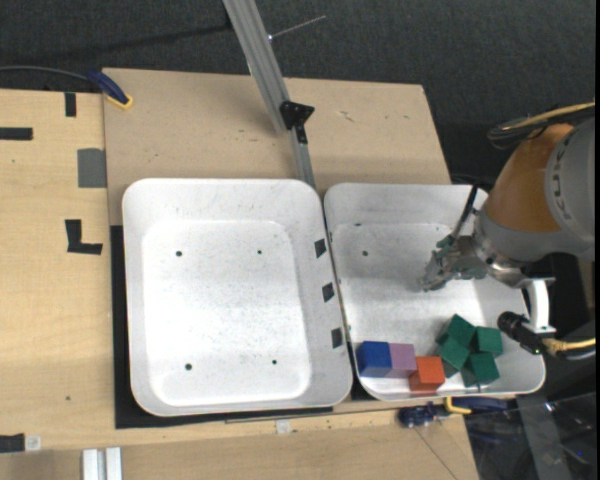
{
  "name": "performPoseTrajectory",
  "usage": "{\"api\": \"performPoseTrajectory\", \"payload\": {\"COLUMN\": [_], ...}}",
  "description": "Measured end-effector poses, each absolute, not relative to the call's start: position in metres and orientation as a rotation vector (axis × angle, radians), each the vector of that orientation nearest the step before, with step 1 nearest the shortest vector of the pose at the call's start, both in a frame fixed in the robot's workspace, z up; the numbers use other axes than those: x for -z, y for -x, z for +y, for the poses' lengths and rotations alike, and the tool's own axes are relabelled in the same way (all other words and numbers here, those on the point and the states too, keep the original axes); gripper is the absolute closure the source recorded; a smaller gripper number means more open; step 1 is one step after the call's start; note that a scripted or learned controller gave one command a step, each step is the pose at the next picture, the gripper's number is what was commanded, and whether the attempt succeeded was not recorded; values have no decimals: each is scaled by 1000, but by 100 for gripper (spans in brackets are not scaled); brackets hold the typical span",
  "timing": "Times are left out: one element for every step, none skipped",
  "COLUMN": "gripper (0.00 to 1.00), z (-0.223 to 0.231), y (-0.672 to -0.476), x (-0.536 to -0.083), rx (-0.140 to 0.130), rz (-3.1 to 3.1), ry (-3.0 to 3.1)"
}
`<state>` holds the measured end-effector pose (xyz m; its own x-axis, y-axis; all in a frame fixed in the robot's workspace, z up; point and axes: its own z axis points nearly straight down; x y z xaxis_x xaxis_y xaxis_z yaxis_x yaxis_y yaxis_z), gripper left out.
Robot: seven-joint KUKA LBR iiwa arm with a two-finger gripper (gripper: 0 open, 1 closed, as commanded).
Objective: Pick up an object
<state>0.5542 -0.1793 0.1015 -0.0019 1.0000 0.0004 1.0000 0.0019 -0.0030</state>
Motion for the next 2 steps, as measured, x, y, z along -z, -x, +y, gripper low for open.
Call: {"api": "performPoseTrajectory", "payload": {"gripper": [100, 100], "z": [-182, -181], "y": [-556, -566], "x": [-164, -212], "rx": [4, 3], "rz": [-2226, -2227], "ry": [2223, 2222]}}
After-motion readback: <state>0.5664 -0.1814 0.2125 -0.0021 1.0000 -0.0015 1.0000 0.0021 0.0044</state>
